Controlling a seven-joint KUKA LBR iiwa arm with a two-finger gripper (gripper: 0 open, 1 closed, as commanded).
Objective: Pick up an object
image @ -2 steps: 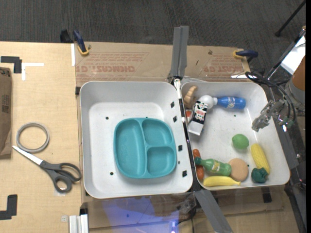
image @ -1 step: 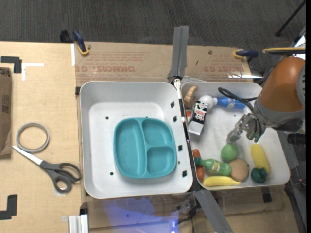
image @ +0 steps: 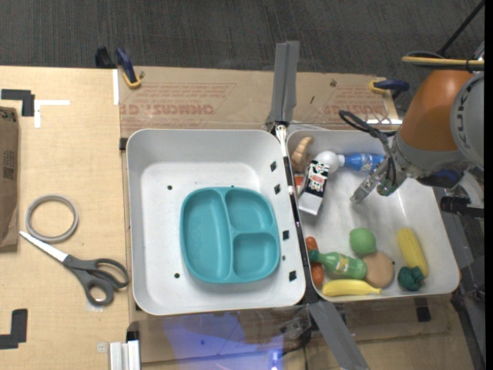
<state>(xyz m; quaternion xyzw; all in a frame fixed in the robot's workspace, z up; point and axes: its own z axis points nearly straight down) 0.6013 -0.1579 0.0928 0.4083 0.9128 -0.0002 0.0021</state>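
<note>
One green ball [image: 363, 241] below end effector [image: 373, 186].

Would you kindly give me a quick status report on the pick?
Gripper over right bin, holding nothing. Nearest items: blue bottle, milk carton. Green ball, corn, banana lie nearer the front. Nothing blocking.

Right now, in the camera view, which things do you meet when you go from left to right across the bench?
Tape roll → scissors → teal divided plate → cow-patterned carton → green ball → corn cob.
</note>
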